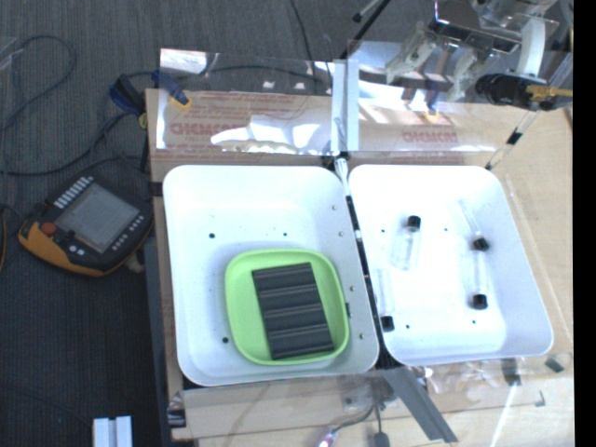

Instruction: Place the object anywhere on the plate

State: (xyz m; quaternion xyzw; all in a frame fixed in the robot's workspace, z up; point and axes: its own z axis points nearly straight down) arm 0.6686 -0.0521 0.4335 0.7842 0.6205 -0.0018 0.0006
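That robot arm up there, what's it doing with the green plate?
Right now it isn't touching anything. The robot arm's claw hangs up high, behind the right bin. Its job is to put an object on the green plate in the left bin, and a dark ridged block already lies flat on that plate. In the right bin lie a few clear little tubes with black caps.

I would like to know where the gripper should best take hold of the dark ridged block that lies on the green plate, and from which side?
Come straight down from above on the dark ridged block. It lies flat on the green plate, whose raised rim probably blocks a side approach. Close across its shorter width, at mid-length, with a finger on each long edge. The gripper is now high beyond the right bin.
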